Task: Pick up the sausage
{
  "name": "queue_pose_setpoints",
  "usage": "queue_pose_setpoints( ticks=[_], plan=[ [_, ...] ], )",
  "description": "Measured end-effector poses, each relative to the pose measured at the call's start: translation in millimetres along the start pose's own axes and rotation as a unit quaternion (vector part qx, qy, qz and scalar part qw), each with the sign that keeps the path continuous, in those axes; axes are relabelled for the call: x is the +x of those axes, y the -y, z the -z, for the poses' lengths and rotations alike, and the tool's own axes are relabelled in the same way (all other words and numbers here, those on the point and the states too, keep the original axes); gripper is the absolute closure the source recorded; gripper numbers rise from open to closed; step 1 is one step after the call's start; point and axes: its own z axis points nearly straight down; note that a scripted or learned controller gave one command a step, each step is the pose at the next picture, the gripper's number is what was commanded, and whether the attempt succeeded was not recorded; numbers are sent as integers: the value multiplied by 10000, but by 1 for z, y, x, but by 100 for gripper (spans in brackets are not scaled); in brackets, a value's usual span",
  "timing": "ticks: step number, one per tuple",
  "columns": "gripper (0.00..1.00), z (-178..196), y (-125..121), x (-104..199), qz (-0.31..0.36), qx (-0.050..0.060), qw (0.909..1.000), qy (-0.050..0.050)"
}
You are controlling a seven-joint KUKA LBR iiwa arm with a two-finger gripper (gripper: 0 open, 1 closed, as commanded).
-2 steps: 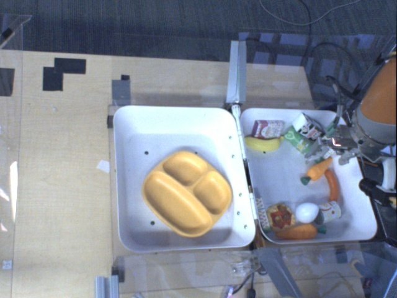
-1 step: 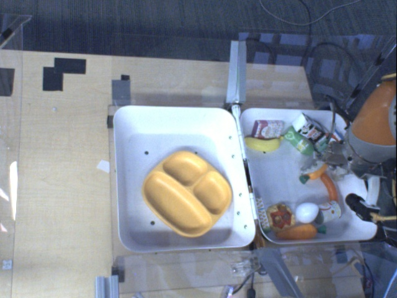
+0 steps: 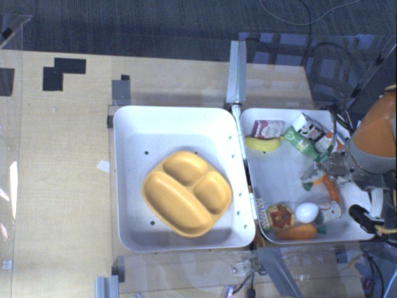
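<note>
Below, the sausage (image 3: pixel 297 231) lies at the right bin's (image 3: pixel 273 166) near edge; claw (image 3: pixel 327 169) state indiscernible.

The smooth orange-brown, cylinder-shaped toy sausage (image 3: pixel 297 231) lies flat and nearly horizontal along the near wall of the right white bin, just below a white egg and right beside a red printed packet.

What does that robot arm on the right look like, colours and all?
The arm shows as a rounded, glossy orange band above a grey section. Below it sits the gripper, built of darker metal parts. Thin black cables loop around it, and white and black pieces lie lower down.
</note>
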Motion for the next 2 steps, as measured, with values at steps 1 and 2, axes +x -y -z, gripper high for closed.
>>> queue_pose_setpoints(
  ticks=[1,2],
  plan=[
    [100,15,-4,-1,4,-62,10000,13],
    [100,160,-23,29,1857,20,9826,-3]
  ],
)
